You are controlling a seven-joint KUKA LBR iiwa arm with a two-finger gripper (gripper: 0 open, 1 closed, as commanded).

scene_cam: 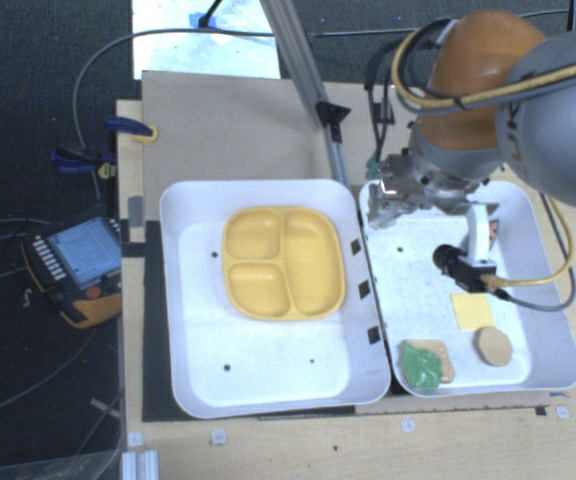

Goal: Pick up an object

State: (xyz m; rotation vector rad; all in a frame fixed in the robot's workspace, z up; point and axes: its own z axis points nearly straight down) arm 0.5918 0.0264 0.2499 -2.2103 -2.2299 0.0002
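- The tool (384,200) hovers over the top-left corner of the right bin (408,278), with nothing visibly in it. The wrist blocks the tip, so I cannot tell whether it is released or clenched.
- The candidates are down at the near end of that bin: a flat yellow square (471,311), just below it a tan round piece (493,347), and a green piece (422,367) at the front-left corner.
- My call is that none of them sits under the tool yet, so it needs to travel toward the front of the bin before it descends.
- The round piece looks like the fairest grab. The square lies flat and may give little to pinch, and the green one sits close to the bin wall.
- The left bin (268,358) holds only a yellow divided plate (284,263), which is broad and shallow and probably awkward.
- Both bins sit on a brown surface (228,128), with a clamp (128,128) on its left edge.
- Beyond it there is dark floor (28,68), loose cables and a handheld pendant (78,258).
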